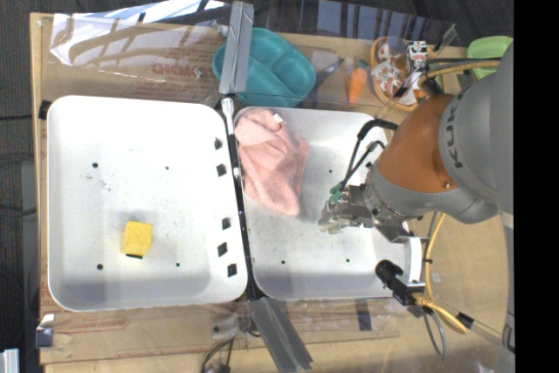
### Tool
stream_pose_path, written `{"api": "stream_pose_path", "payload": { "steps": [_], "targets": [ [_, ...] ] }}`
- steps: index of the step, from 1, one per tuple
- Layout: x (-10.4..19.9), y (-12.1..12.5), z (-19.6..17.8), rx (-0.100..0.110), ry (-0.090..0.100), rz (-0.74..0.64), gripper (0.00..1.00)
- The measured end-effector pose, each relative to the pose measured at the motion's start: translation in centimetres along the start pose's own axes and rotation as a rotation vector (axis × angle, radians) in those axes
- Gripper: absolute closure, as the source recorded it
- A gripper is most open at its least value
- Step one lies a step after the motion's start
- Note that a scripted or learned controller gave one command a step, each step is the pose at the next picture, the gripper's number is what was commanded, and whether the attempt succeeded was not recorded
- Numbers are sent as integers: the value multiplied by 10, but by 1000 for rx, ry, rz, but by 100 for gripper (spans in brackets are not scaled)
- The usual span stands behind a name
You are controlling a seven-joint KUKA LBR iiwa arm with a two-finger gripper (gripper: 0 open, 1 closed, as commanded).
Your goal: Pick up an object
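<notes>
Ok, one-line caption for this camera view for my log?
Gripper low over the right bin, beside a pink cloth; yellow block in the left bin.

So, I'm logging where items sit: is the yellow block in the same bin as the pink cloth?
No, the yellow block lies in the left bin, while the pink cloth lies in the right bin.

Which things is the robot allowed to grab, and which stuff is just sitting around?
For the job: crumpled pink cloth in the right white bin; small yellow block in the left white bin; gripper.

Lying about: teal plastic tray, orange carrot toy, behind the bins.
</notes>
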State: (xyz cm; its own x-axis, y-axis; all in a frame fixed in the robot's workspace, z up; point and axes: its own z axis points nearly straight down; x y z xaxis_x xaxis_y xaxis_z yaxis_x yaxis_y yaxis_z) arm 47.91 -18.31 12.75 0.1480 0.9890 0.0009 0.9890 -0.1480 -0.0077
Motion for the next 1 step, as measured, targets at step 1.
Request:
{"api": "stream_pose_path", "payload": {
  "steps": [1],
  "targets": [
    [-9, 34, -115, -7, -2, -151, 100]
  ]
}}
